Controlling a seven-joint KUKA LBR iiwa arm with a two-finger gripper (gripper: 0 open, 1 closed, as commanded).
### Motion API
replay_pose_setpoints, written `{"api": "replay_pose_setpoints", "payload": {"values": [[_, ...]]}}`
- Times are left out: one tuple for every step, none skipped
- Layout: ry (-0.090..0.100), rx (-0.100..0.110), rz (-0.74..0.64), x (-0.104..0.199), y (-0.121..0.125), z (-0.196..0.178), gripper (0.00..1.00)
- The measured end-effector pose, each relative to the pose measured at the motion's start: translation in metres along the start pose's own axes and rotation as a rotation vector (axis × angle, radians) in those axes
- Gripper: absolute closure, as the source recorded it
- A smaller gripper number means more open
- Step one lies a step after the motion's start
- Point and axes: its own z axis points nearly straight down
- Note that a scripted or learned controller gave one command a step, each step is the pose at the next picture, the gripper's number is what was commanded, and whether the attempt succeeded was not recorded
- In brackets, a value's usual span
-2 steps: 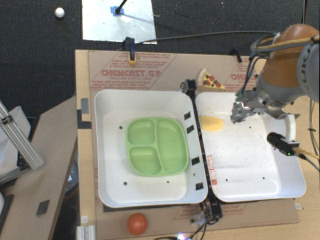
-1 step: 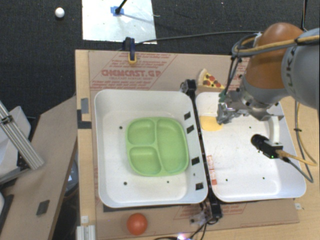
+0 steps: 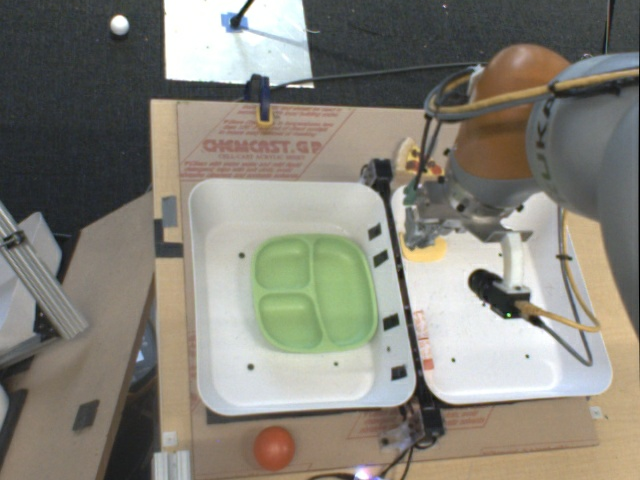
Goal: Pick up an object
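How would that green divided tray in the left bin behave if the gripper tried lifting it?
The green tray looks like rigid moulded plastic, so probably stiff and light. It lies flat with a low rim, so likely hard to pinch and apt to slide on the white bin.

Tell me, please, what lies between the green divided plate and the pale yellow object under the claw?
In the camera view, the bins' adjoining walls with black clips lie between the green divided plate and the pale yellow object.

A: Item one, yellow object point(image 3: 427, 251): you see only its lower edge; the tool point(image 3: 420, 230) covers the rest.
B: Item two, arm point(image 3: 590, 138): cut off at right edge.
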Motion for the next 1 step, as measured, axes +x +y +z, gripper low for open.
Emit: {"api": "replay_pose_setpoints", "payload": {"values": [[0.001, -0.001, -0.001, 0.0593, -0.0063, -0.0113, 1.0]]}}
